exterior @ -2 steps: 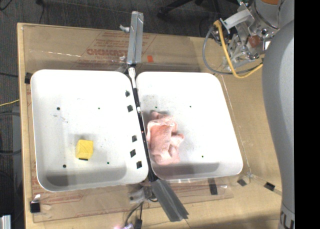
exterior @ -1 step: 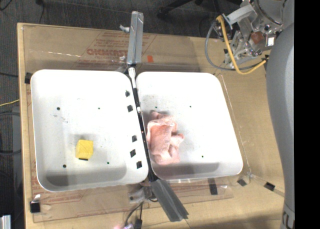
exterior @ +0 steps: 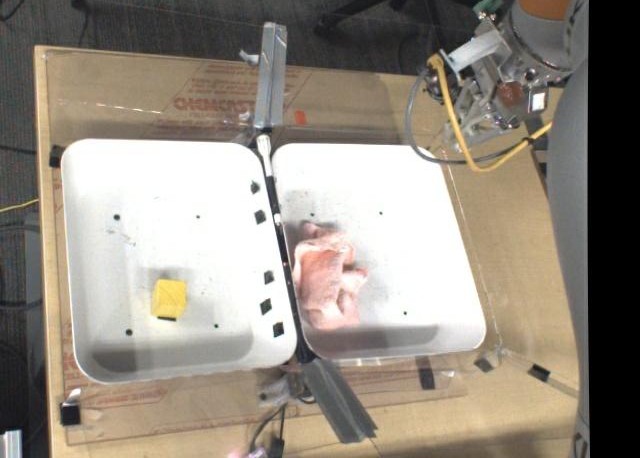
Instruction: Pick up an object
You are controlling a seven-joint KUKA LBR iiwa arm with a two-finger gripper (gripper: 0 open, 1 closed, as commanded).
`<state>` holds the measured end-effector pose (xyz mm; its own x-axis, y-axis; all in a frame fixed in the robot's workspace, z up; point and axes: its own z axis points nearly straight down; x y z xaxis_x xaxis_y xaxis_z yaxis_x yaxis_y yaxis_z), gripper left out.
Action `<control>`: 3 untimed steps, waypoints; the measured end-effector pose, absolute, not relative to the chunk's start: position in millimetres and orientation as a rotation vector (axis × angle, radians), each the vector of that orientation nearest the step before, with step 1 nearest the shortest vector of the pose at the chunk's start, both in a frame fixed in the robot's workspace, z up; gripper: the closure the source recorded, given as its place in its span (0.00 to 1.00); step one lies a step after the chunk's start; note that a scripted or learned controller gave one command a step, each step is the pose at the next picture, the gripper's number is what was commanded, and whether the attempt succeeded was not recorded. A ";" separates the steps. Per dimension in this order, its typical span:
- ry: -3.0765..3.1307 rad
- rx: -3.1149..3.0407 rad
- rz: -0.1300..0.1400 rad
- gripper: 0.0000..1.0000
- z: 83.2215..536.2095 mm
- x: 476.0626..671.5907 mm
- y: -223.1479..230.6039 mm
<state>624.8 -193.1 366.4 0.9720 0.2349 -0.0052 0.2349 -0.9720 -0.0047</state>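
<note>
A crumpled pink cloth (exterior: 325,288) lies in the right bin (exterior: 420,206), against its left wall near the divider. A small yellow block (exterior: 169,299) rests in the left bin (exterior: 140,196), toward its front left. My gripper (exterior: 470,111) hovers above the right bin's far right corner, outside the rim, well away from both objects. Cables and wrist hardware crowd around it, and nothing shows between its fingers.
A grey metal divider bar (exterior: 268,86) runs between the two bins and sticks out at the back and front. Yellow and black cables (exterior: 450,146) loop down from the wrist over the right bin's far corner. The bench's cardboard surface (exterior: 520,276) surrounds the bins.
</note>
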 end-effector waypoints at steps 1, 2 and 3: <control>-0.337 -3.119 0.010 1.00 237.2 649.1 -208.2; -0.327 -3.121 0.007 1.00 262.0 650.6 -209.1; -0.326 -3.122 0.004 1.00 303.7 646.5 -210.1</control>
